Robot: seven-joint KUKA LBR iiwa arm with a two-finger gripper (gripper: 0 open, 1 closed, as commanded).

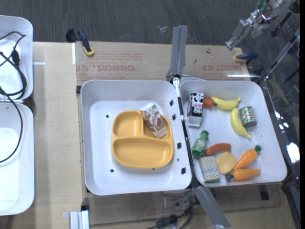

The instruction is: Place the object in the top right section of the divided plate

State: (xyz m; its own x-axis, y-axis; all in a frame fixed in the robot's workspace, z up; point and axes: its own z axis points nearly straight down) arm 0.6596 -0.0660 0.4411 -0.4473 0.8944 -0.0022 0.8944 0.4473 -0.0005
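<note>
Sitting in the left bin (90, 142), the yellow divided plate (141, 152) lies flat near the middle, with one wide section toward the camera and two smaller ones behind it. A small printed carton (155, 120) lies tilted across the plate's top right section, its lower end inside that section and its upper corner reaching past the plate's back rim onto the bin floor.

Just across the divider, the right bin (271, 128) holds a crowd of toy food. A black-and-white milk carton (195, 108) lies near its left wall, with a small orange piece (208, 103) touching it. Below that a green bottle (199, 144) leans beside a red sausage (218, 149), and a speckled green packet (209, 169) sits next to a pale yellow slice (226, 162). Two bananas (233, 112) lie toward the back, with a green can (247, 116) just beside them. Two carrots (247, 166) rest near the front right corner.

At the upper right the gripper (257, 18) hangs well above and behind the right bin, apart from every object; its state cannot be made out from here
</note>
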